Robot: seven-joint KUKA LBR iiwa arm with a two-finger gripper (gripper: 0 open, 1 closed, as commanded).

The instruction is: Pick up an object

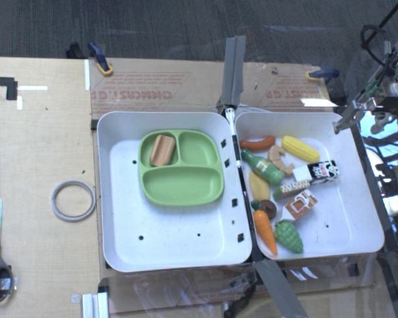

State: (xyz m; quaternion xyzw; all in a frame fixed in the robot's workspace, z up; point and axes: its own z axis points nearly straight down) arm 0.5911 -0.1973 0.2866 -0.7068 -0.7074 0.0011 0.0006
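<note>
The carrot (265, 231) lies lower centre, long axis near-vertical, down-left of the tool (348, 119); its state I cannot tell.

The robot's hardware sits at the far right of the frame, in the upper part, near the picture's edge. A metallic piece (348, 119) slants down and to the left from that cluster, its lower tip reaching toward the upper right corner of the right-hand bin. Cables loop above it near the top right corner. The parts there are small, pale and partly washed out by a bluish glare, so the pose of the wrist cannot be made out clearly.
</note>
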